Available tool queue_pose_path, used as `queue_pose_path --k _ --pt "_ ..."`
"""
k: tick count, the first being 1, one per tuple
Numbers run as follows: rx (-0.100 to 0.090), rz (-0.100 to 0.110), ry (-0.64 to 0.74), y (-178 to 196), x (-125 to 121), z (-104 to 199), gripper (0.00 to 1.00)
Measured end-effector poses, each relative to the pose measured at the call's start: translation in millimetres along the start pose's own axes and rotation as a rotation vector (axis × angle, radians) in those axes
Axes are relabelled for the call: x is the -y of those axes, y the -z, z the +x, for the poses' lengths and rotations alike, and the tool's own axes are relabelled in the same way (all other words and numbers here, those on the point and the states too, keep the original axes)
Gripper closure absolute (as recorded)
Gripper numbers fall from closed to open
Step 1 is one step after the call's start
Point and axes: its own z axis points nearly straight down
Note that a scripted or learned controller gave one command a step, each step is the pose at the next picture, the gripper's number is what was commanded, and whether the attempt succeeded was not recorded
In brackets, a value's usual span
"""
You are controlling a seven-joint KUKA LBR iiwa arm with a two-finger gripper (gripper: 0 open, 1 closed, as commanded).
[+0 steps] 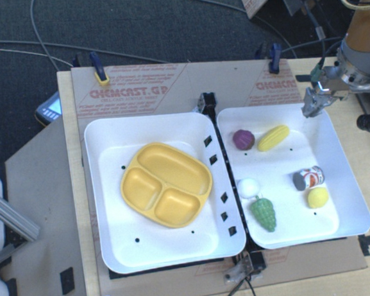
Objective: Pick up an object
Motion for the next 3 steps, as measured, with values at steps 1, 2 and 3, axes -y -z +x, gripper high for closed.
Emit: queue_pose_path --k 1,2,3 --pt "0.000 0.001 0.000 33 -1 0 1.00" --pt "-0.004 0.009 0.004 32 5 61 1.00" --pt "-0.004 0.010 0.004 30 19 115 1.00"
